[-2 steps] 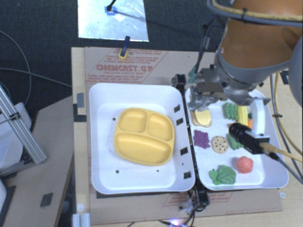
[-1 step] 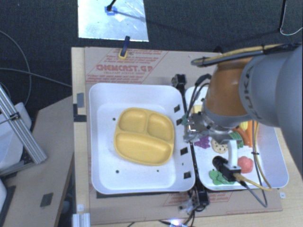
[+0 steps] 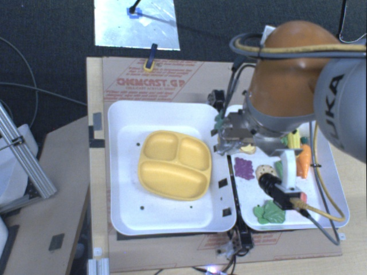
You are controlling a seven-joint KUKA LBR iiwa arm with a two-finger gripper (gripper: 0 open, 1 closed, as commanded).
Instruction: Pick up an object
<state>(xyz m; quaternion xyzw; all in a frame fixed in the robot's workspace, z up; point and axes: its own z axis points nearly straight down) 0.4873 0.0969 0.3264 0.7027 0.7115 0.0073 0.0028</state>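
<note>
Overhead, claw [image 3: 232, 135] at right bin's [image 3: 338, 211] left edge; grip unclear; left bin [image 3: 123, 211] roomy.

Red print reading "CHEMCAST" followed by letters like "GP" runs across the brown board [image 3: 152, 80] lying on the surface behind my white bins, with smaller red lines around it too faint to read, and my grey arm [image 3: 338, 105] shows the letters "UKA".

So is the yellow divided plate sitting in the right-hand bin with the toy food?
No, the yellow divided plate lies alone in the left bin; the purple grapes are in the right bin.
</note>
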